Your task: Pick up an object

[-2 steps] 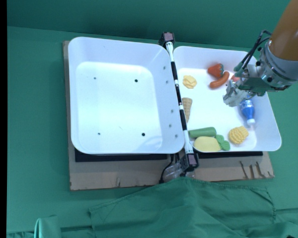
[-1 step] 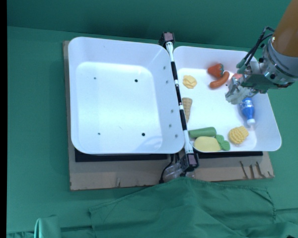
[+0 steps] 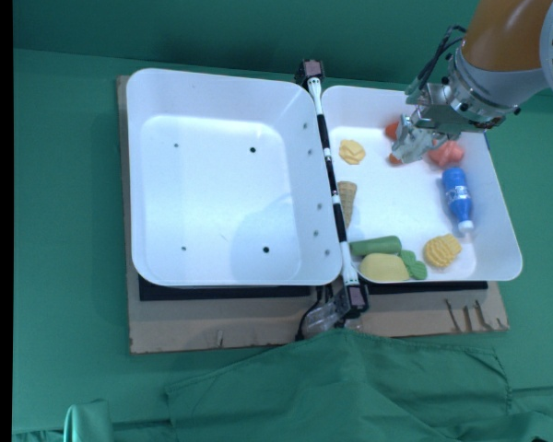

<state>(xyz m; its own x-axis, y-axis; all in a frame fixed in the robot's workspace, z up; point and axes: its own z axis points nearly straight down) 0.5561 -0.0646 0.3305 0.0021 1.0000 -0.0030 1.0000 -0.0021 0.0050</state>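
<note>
One fixed camera hangs above the bench (image 3: pixel 64 201) and looks down at a slant, far enough off to take in both white bins (image 3: pixel 221 178) side by side. The arm (image 3: pixel 507 26) enters from the right.

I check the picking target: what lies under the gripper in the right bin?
Under the gripper, orange-red pieces lie on the right bin floor. The gripper covers their middle part.

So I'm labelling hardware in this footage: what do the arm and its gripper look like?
The arm has a broad orange section that meets a grey band above the wrist. Thin black cables loop along its side down to the gripper, a compact silvery metal unit with short fingers.
</note>
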